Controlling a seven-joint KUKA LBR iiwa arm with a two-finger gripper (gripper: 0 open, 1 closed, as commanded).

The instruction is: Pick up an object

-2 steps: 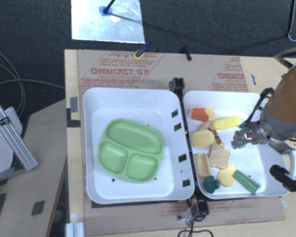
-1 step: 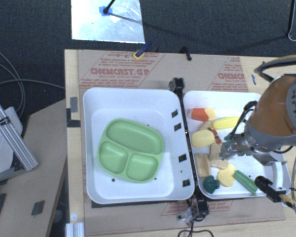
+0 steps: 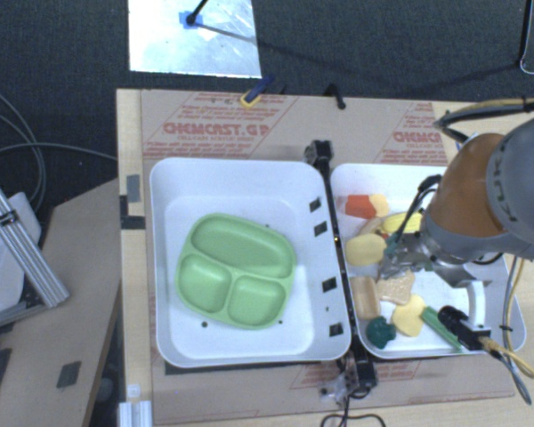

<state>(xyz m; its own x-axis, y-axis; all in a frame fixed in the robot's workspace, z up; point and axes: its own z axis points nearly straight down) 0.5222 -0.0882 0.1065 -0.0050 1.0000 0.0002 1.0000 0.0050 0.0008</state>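
Observation:
The right bin holds several toy food pieces. An orange-red piece lies at the back and a yellow lump sits below it. A tan cracker, a tan stick, a yellow heart-like piece, a dark green broccoli and a green stick lie toward the front. My gripper hangs low over the bin's middle, just above the cracker and beside the yellow lump. The wrist and arm hide the bin's right part. Nothing shows as held.
The left bin holds a light green divided plate. A black divider with clips runs between the two bins. The grey and orange arm covers the right bin's right side.

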